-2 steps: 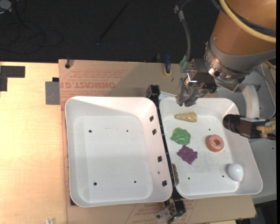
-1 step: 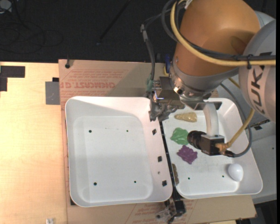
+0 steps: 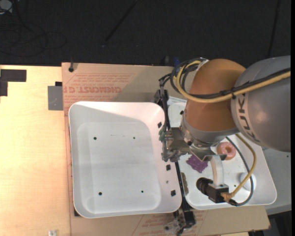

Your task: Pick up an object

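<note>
My gripper (image 3: 182, 151) hangs low over the left part of the right bin (image 3: 265, 191), mostly covered by the orange band and the grey wrist above it. A purple object (image 3: 198, 163) lies in the bin just beside and below the gripper. To its right sits a pink ring-shaped object (image 3: 228, 151), partly hidden by the arm. A pale stick-like piece (image 3: 215, 170) lies between them. Nothing can be made out between the gripper's parts.
The left bin (image 3: 76, 132) stands beside the right one, their rims meeting near the gripper. A small brown object (image 3: 184, 183) rests by the right bin's left wall. Cardboard (image 3: 98, 85) lies under both bins, and a wooden benchtop (image 3: 24, 156) stretches to the left.
</note>
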Motion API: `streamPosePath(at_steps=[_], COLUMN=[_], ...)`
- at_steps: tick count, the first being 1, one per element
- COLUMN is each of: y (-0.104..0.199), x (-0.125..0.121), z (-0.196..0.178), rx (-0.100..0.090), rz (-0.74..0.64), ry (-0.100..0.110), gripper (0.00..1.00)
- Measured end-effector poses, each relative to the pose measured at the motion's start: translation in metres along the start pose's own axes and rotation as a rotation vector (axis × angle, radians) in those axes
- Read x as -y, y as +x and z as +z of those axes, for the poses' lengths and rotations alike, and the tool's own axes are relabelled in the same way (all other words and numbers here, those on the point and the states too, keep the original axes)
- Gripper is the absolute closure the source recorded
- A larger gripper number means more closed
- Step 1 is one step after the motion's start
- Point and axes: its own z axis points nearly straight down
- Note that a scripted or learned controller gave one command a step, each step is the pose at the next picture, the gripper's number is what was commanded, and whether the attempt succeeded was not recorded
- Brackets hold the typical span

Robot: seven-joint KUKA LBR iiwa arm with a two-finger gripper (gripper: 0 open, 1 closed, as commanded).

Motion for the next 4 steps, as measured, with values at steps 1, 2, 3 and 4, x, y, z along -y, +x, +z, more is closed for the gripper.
streamPosePath(at_steps=[1,2,3,4], y=[0.020,0.020,-0.047,0.025], x=[-0.008,-0.024,-0.013,-0.067], z=[-0.104,-0.182,-0.085,-0.146], rx=[-0.007,-0.006,-0.002,-0.006], rz=[-0.009,-0.007,0.001,-0.013], ry=[-0.028,-0.027,-0.009,-0.026], gripper=[1.00,1.00,1.00,1.00])
